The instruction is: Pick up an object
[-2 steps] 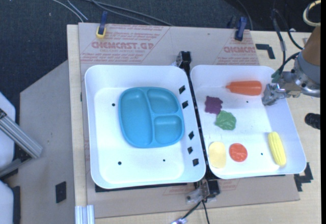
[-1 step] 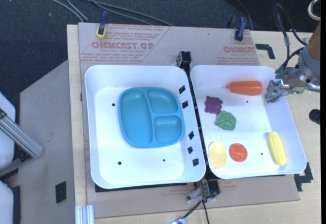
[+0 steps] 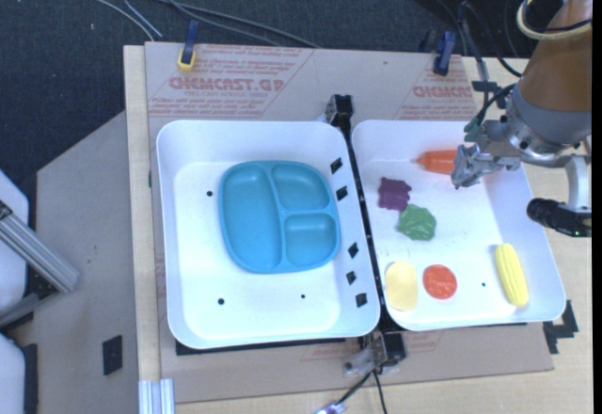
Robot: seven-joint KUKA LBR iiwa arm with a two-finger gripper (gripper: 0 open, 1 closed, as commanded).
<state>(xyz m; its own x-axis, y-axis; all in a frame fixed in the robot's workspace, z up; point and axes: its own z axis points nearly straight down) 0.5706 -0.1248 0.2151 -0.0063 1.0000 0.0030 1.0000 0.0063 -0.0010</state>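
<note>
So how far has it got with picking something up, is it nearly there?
Nothing looks picked up yet. The gripper sits low in the right bin, right beside the orange toy, which lies on the bin floor. The purple piece, green piece, corn cob, red round piece and pale yellow piece lie untouched. Grasping and lifting one remain.

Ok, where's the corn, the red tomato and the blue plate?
corn (image 3: 512,274), camera view, middle of the yellow cob
red tomato (image 3: 439,282), camera view, its top face
blue plate (image 3: 246,214), camera view, big left compartment
</note>
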